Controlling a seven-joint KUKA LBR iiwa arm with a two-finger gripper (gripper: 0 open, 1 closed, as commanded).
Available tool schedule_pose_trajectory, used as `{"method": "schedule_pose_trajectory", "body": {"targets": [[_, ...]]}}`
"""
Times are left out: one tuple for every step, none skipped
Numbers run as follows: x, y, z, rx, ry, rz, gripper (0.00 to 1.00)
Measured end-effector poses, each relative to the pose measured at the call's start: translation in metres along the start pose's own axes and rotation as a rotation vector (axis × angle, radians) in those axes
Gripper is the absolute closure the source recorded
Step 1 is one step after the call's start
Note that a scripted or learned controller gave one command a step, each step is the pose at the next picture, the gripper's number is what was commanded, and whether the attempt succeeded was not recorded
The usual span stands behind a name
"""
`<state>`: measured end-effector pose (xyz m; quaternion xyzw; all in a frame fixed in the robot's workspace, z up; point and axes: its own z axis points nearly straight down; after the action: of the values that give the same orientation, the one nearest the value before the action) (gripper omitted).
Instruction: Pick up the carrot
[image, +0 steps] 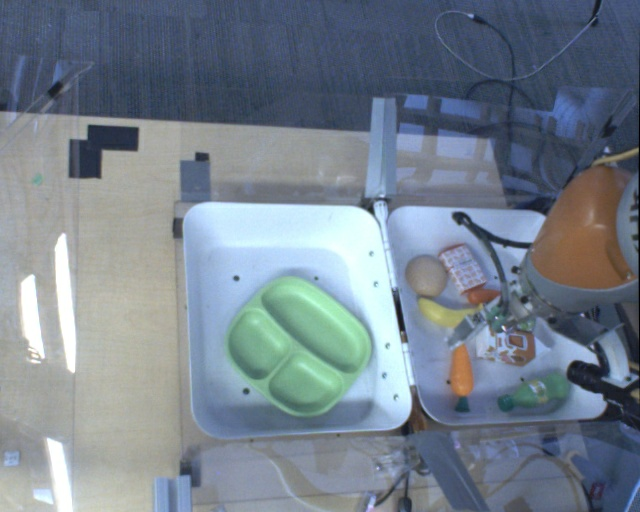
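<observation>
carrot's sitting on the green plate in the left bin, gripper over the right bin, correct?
Not quite. The carrot lies in the right bin, beside the banana, not on the green plate. The plate is in the left bin with nothing on it. The gripper is over the right bin, as you said. The camera view shows this.

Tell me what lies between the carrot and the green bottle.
In the camera view, bare white bin floor separates the carrot from the green bottle; nothing lies there.
</observation>
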<state>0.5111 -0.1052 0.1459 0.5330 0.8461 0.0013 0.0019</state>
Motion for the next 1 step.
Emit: {"method": "schedule_pose_trajectory", "body": {"targets": [[0.0154, -0.0133, 0.0165, -0.007, -0.005, -0.007, 0.0]]}}
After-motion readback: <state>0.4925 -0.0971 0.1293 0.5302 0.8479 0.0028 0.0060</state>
